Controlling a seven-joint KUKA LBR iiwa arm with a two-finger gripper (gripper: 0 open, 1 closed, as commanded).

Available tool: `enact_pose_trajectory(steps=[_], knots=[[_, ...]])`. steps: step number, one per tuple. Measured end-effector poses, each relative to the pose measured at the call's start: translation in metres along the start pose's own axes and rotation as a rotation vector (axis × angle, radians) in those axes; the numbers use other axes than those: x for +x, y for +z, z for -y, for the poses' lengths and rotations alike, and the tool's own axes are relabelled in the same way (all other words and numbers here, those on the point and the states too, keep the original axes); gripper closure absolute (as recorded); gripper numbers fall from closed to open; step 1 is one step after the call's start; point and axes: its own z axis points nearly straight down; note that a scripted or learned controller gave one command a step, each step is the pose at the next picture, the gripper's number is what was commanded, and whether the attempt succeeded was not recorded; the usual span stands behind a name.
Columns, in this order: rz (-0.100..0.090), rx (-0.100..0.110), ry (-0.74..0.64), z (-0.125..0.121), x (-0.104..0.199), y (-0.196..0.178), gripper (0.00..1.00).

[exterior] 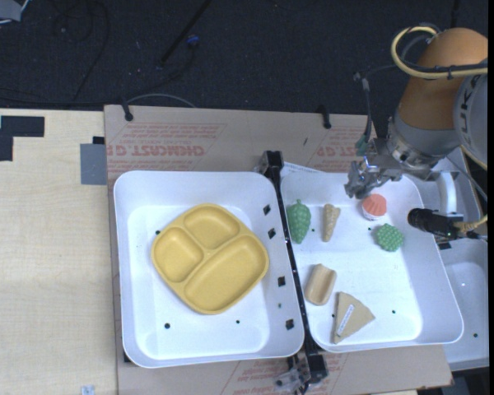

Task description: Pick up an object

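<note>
Hand hovering over the right bin
Its fingers are blurring together, so I cannot tell their opening or any hold; the pink toy is lying just beside them, partly hidden.

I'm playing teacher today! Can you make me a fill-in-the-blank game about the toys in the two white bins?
1. The yellow divided plate lies in the ____ bin.
2. The gripper hovers near the round toy whose color is ____.
3. The number of green toys in the right bin, counting the one by the divider and the one near the right wall, is ____.

Missing words: left; pink; two
</note>
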Motion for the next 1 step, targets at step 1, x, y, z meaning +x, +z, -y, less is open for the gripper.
enact_pose_trajectory(steps=[1], knots=[[0.0, 0.001, 0.0, 0.002, 0.0606, -0.0074, 1.0]])
